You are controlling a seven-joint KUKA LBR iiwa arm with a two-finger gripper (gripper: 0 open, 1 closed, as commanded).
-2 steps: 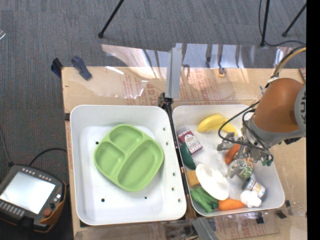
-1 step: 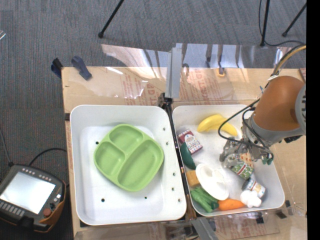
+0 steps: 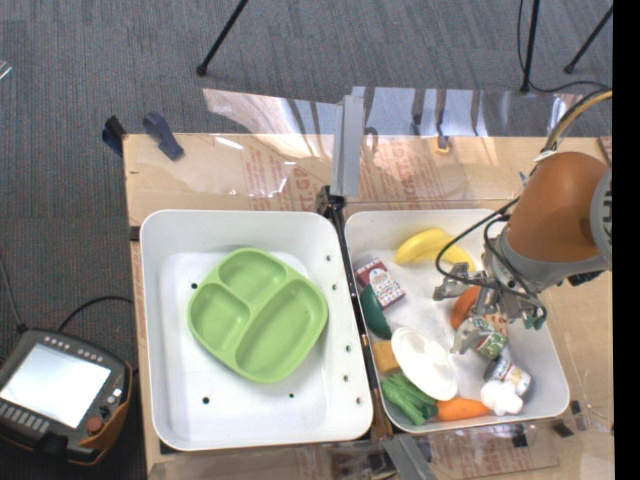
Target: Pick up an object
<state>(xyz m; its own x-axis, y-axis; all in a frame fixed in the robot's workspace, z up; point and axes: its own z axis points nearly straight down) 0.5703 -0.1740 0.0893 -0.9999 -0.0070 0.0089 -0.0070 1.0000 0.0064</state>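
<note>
My gripper (image 3: pixel 459 315) hangs low over the right side of the right bin (image 3: pixel 556 368), under the orange wrist band. Its two metal fingers (image 3: pixel 449 290) stand apart, so it is open. An orange-red toy piece (image 3: pixel 463 308) lies between them on the bin floor. Just beside the lower finger stands a small green-labelled can (image 3: pixel 491 341). A yellow banana (image 3: pixel 424 245) lies further back. A white disc (image 3: pixel 423 362), a carrot (image 3: pixel 462 409), a second can (image 3: pixel 507 376) and a white ball-like piece (image 3: pixel 502 398) sit toward the front.
The right bin also holds a small red box (image 3: pixel 381 281), a dark green cucumber (image 3: pixel 375 314) and green beans (image 3: pixel 405 396). The left bin (image 3: pixel 165 248) bears a green divided plate (image 3: pixel 258 313). A handheld pendant (image 3: pixel 62 388) lies off the bench at the lower left.
</note>
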